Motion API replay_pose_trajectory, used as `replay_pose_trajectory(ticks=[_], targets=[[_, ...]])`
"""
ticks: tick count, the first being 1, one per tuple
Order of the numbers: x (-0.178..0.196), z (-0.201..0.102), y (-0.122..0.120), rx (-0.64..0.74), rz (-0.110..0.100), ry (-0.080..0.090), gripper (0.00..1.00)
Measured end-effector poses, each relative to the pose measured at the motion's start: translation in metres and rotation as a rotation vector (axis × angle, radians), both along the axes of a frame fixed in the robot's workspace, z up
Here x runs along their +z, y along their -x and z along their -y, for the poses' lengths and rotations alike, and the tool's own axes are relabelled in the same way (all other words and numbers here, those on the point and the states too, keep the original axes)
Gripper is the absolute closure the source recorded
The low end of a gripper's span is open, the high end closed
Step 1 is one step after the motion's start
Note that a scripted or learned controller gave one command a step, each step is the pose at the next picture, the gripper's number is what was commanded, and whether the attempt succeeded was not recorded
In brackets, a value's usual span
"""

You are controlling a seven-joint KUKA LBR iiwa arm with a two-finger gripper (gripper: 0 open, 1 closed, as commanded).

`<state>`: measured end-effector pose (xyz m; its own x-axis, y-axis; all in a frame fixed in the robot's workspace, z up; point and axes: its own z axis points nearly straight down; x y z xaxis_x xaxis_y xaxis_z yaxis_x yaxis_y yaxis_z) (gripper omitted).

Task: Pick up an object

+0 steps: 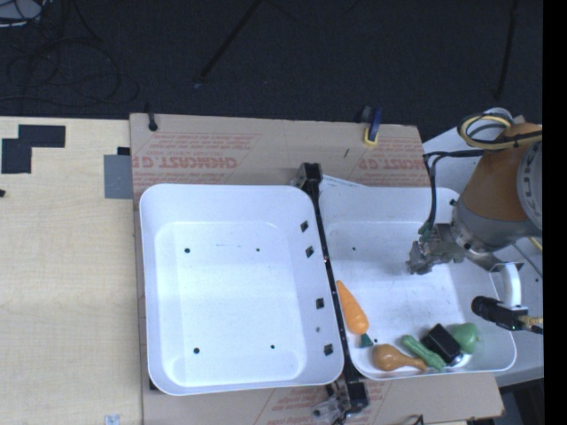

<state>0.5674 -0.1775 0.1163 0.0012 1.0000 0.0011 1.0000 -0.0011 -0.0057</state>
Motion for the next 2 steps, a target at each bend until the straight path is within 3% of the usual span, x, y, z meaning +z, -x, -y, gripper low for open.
replay_pose_trajectory(ticks=[1, 2], targets=[[-0.030, -0.041, -0.017, 0.004, 0.003, 0.000, 1.00], [-0.029, -0.006, -0.025, 0.000, 0.005, 0.002, 1.00]])
